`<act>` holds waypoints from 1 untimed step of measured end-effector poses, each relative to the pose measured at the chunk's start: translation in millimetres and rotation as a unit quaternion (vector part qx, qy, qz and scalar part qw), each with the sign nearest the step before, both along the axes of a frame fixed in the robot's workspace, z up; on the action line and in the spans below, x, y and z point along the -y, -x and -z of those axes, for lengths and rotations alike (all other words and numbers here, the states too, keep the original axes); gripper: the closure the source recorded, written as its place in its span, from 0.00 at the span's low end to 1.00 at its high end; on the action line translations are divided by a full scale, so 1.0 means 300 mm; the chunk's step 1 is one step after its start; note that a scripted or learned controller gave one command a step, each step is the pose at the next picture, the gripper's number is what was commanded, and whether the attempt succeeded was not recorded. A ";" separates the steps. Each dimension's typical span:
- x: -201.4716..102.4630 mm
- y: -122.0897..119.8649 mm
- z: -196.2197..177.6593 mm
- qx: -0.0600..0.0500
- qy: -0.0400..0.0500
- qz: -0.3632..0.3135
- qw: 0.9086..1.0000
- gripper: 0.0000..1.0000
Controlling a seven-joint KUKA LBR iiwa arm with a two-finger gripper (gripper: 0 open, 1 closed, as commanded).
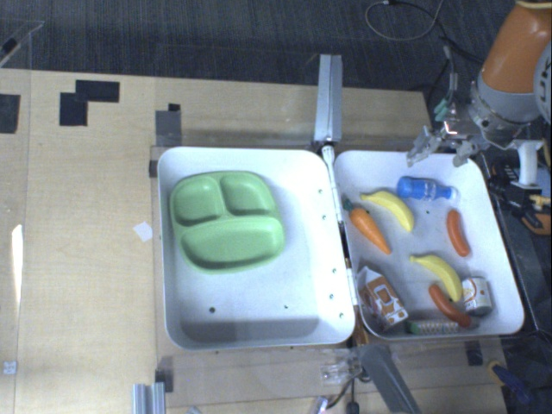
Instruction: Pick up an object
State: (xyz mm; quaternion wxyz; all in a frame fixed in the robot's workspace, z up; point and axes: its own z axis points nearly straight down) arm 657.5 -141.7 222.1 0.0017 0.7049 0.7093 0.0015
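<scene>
Gleaming metal tool [444,147] open – curved bananas [390,209], glossy bin [500,257]

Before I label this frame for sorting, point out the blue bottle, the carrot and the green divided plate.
blue bottle [424,189], camera view, middle of its body.
carrot [370,228], camera view, middle of its orange length.
green divided plate [228,219], camera view, central ridge between compartments.

Light is even and quite bright, coming from above. White bins [250,335] are w/o strong glare; soft grey shadow lies at the near inside wall of the left one. Table [86,231] looks a bit washed. Whole pic slightly soft, grainy, low res.
</scene>
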 end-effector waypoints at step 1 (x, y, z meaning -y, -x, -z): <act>0.098 -0.037 0.443 -0.002 0.001 -0.168 0.986 0.00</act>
